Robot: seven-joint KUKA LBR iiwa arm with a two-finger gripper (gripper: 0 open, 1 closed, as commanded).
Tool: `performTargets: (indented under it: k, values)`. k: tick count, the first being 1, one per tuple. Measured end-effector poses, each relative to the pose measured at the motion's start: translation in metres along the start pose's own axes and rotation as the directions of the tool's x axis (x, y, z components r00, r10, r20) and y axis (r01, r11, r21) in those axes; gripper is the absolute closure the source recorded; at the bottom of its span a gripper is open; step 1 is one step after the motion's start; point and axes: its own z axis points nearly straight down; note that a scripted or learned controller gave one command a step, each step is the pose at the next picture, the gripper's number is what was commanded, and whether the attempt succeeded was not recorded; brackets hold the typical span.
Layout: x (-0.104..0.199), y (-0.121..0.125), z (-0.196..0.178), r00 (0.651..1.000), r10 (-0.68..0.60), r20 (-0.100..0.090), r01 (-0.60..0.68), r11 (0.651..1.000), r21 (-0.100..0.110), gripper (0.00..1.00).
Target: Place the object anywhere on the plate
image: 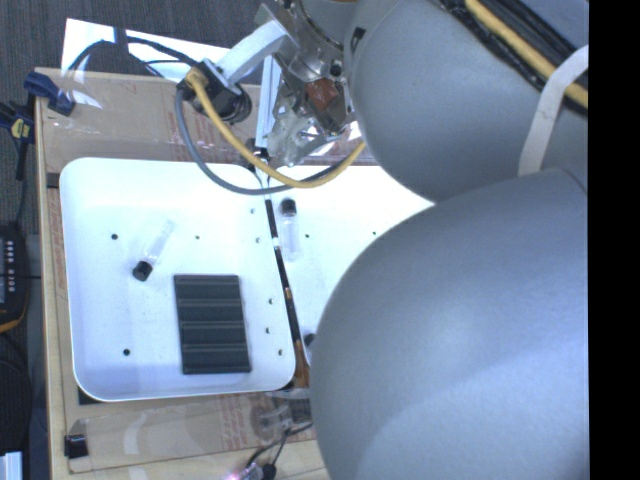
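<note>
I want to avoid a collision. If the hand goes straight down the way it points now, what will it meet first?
Probably the small clear vial lying in the right bin, just below the hand. Depth is unclear from this view.

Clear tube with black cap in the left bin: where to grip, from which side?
Grip the clear tube mid-body, coming straight down, fingers closing across its narrow width. It lies flat and diagonal, cap at lower left, apart from the dark ridged plate, so both long sides look free.

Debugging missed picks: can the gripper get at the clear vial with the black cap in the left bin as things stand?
Probably yes. The vial lies alone on bare bin floor, apart from the dark ridged plate, nothing over it. The gripper hangs above the bins' back edge.
</note>
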Motion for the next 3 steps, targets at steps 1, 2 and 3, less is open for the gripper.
performTargets:
  k: [1, 2, 3]
  values:
    - [-0.069, -0.07, 0.073, 0.999, 0.04, -0.012, -0.04, 0.999, -0.007, 1.0]
    - [-0.034, -0.055, 0.015, 0.983, 0.181, -0.017, -0.181, 0.984, -0.005, 1.0]
    - [0.069, -0.013, 0.007, 0.993, 0.118, -0.011, -0.118, 0.993, -0.007, 1.0]
